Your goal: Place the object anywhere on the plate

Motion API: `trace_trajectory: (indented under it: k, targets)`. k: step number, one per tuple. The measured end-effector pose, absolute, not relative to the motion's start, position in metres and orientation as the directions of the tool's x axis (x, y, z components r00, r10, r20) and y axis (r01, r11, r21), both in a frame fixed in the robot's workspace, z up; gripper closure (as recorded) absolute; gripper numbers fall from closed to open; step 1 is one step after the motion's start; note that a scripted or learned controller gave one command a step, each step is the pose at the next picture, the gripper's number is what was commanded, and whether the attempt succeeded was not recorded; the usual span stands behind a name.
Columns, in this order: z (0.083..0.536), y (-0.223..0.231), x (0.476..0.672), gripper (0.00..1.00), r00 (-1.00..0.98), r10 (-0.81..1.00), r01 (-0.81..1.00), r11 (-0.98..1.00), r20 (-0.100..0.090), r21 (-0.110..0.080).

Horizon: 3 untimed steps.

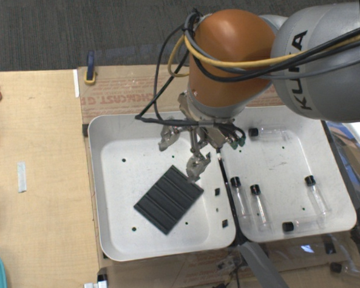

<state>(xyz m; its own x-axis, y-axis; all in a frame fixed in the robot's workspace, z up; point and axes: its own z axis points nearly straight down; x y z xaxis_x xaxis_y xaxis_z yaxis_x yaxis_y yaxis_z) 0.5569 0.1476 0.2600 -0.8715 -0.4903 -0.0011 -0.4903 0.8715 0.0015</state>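
Claw: the claw (pixel 196 162) hangs low in the left bin (pixel 103 175), just by the top corner of the plate. I cannot tell if it is apart or together, and I see nothing in it.
Thing to move: I think it is one of the clear tubes with black caps. All of them lie in the right bin (pixel 339 213), so none is on the plate yet.
Nearest tube: the nearest tube (pixel 236 193) lies flat next to the wall between the two bins. Its long way runs from the far side of the bin to the near side, with the cap at the far end.
Other tubes: the second tube (pixel 258 204) and the third tube (pixel 315 194) lie nearly the same way, caps far. They are flat because they are round and would roll or tip if stood up.
Plate: the plate (pixel 169 199) is a dark slab with ridges, flat on the floor of the left bin. It sits turned like a diamond, with its long way running from top right to bottom left.
Why the claw is there: my guess is that it hangs over the spot where a tube should go.
Arm: the big grey and orange arm (pixel 235 45) reaches in from the right and hides the back of both bins.
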Motion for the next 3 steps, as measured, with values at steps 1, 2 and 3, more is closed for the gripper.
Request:
trace_trajectory:
  k: [1, 2, 3]
  targets:
    - [0.338, 0.175, 0.624, 0.00, -1.000, 0.001, 0.001, 1.000, -0.005, 0.001]
    - [0.347, 0.174, 0.626, 1.00, -1.000, 0.004, 0.004, 1.000, -0.009, 0.002]
    - [0.296, 0.109, 0.588, 1.00, -0.979, -0.203, -0.203, 0.979, 0.000, 0.000]
